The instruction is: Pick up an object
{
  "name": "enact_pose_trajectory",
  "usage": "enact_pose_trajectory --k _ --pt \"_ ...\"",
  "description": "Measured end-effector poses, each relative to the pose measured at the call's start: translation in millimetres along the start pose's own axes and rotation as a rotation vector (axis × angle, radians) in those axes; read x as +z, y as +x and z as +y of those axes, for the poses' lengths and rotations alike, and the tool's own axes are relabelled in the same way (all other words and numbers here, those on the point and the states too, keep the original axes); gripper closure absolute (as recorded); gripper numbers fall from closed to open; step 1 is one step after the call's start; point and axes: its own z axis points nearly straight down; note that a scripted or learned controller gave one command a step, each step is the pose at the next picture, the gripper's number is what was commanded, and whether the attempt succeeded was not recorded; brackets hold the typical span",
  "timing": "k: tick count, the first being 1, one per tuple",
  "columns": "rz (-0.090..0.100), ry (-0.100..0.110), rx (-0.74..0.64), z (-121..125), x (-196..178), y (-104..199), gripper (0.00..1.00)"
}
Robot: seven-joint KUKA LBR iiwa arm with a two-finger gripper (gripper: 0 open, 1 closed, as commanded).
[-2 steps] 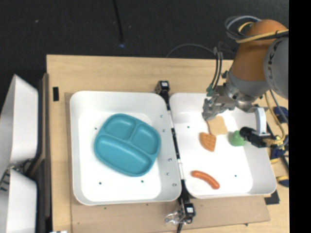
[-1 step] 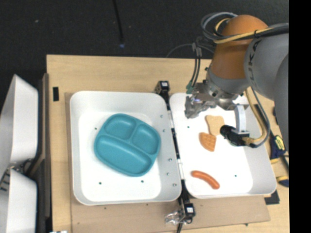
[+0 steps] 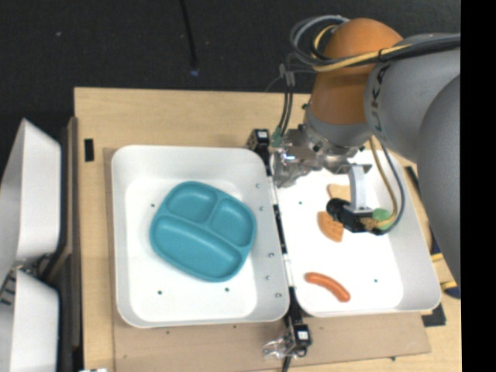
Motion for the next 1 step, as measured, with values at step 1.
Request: enact_pose_trajectory --k 1 --pt "-0.002 0.002 0.001 -6.7 10.0 47.0 1.0"
